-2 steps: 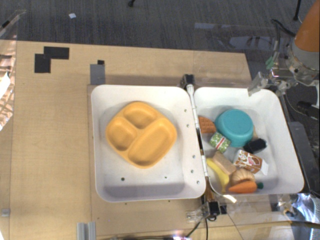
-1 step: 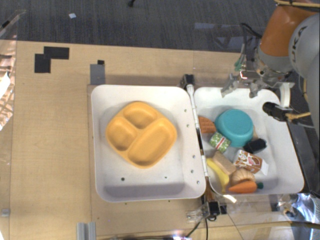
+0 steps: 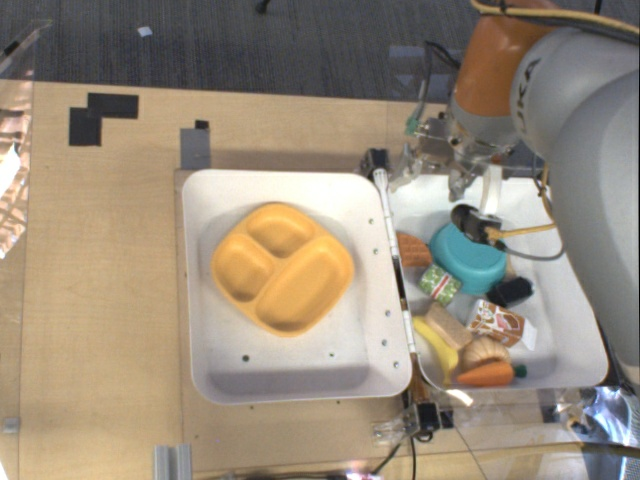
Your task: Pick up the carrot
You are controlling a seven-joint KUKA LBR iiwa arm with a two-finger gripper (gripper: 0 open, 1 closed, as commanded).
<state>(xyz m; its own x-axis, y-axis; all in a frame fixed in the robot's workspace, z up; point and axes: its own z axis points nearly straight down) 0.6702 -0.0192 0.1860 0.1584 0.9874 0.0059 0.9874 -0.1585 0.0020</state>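
Observation:
The carrot [image 3: 485, 374] is orange with a green tip. It lies at the near edge of the right bin [image 3: 578, 320], just in front of a bread roll [image 3: 482, 350] and beside a banana [image 3: 436, 343]. My gripper [image 3: 473, 190] hangs over the far part of the same bin, above the teal bowl [image 3: 468, 255]. It is well away from the carrot, and nothing shows in its grasp.
The right bin also holds a brown item [image 3: 412, 250], a green and white can [image 3: 439, 284], a black object [image 3: 511, 290] and a printed packet [image 3: 497, 323]. A yellow divided plate [image 3: 283, 266] sits in the left bin [image 3: 220, 368]. A yellow cable [image 3: 527, 230] runs across the right bin.

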